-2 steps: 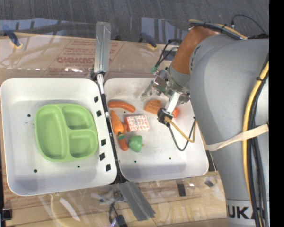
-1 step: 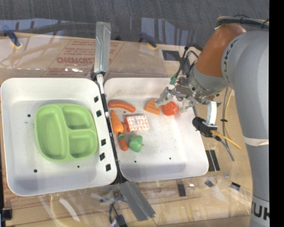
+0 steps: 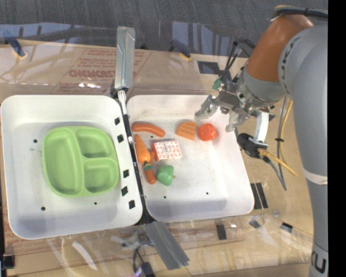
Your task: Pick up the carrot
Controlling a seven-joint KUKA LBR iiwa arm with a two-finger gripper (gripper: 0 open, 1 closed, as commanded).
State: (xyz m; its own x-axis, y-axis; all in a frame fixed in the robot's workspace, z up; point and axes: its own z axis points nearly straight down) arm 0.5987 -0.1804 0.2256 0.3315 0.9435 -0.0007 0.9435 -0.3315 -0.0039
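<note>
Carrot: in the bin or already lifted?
In the bin. The carrot lies flat by the right bin's left wall; the gripper is apart.

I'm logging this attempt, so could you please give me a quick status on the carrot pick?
Gripper above right bin's far right side, nothing between its fingers. Carrot lying by bin's left wall, ungrasped. Hot dog, patterned box and green pepper crowd it.

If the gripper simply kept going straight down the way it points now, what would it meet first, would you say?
Most likely the tomato, or the bare floor of the right bin beside it. The gripper hangs at the bin's far right, well away from the carrot. Depth is hard to judge from this slanted view.
</note>
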